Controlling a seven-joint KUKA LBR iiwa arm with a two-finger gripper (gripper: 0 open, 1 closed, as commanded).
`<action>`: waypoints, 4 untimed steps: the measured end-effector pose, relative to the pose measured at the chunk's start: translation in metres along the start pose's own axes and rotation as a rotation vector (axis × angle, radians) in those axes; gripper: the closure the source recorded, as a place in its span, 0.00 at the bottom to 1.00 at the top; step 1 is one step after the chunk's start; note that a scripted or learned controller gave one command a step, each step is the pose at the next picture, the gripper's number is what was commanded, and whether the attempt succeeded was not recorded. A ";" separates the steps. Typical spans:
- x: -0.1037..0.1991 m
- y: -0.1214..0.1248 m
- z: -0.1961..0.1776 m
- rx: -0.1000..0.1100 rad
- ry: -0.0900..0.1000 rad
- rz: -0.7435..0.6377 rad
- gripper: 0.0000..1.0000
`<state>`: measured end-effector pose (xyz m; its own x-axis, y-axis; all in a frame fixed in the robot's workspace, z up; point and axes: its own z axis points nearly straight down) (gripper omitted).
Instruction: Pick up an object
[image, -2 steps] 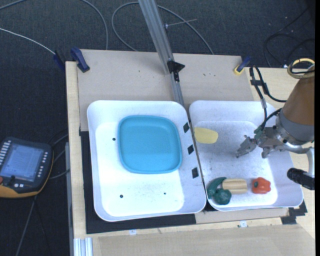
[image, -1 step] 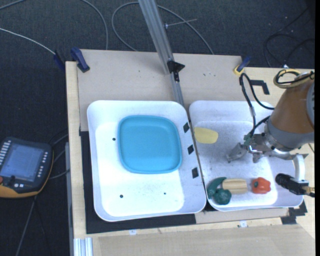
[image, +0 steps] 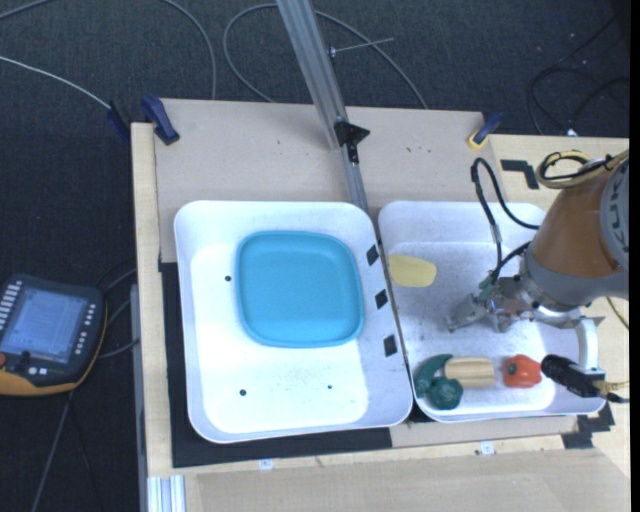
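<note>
Closest to my viewpoint, along the near wall of the right bin (image: 455, 225), sits a short row of toys: a dark green vegetable-like piece (image: 438, 382) at about seven o'clock in that bin, a tan wooden cylinder (image: 470, 372) just beside it and touching its right edge, and a red tomato-like piece (image: 520, 371) a little further toward five o'clock. I see a yellow flat chip-shaped item (image: 412, 270) lying apart from them near the bin's left wall, at roughly ten o'clock.

From the three o'clock side the grey arm (image: 585, 245) reaches in, its orange band over the bin's right half. Its gripper (image: 482, 310) hangs low over the bin's centre, above the bare speckled floor, well apart from the yellow piece and just up from the row of toys. I cannot tell from this angle how its fingers are set, and I see nothing between them.

Left of that, the other bin (image: 200, 300) carries a turquoise square plate (image: 300, 288), centred slightly toward twelve o'clock.
</note>
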<state>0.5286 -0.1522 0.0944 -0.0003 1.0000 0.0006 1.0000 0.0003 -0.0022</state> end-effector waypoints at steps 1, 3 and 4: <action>0.000 0.001 -0.012 -0.003 0.000 0.000 1.00; -0.002 -0.002 -0.116 -0.006 -0.001 0.000 1.00; 0.008 0.002 -0.167 -0.006 -0.001 -0.001 1.00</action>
<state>0.5306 -0.1444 0.2617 -0.0011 1.0000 -0.0004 1.0000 0.0011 0.0041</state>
